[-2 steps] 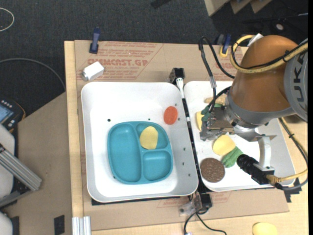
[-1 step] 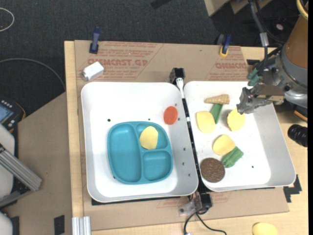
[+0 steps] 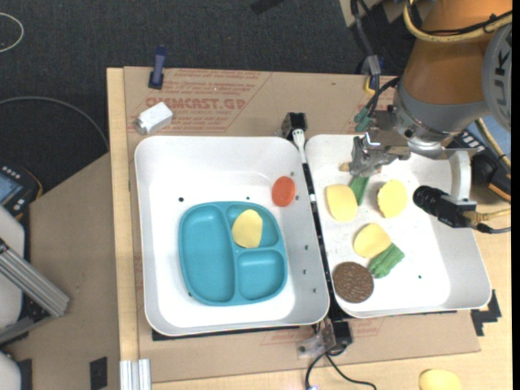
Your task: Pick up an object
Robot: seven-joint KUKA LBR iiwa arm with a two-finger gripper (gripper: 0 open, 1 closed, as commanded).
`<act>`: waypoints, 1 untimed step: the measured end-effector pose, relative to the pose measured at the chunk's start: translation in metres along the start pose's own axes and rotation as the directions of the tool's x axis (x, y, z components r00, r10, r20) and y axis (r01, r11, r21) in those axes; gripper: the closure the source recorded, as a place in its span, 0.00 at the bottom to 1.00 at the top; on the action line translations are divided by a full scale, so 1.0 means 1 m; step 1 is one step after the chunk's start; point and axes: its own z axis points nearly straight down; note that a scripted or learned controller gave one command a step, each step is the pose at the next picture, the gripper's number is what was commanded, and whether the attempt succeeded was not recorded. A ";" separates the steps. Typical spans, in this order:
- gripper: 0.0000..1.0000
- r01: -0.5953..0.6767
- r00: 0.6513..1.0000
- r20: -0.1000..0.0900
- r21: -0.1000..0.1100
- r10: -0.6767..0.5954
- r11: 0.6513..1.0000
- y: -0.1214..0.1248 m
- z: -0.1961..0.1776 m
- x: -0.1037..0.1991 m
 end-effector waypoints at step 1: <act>1.00 -0.001 1.000 0.003 -0.030 0.001 1.000 0.043 -0.212 -0.021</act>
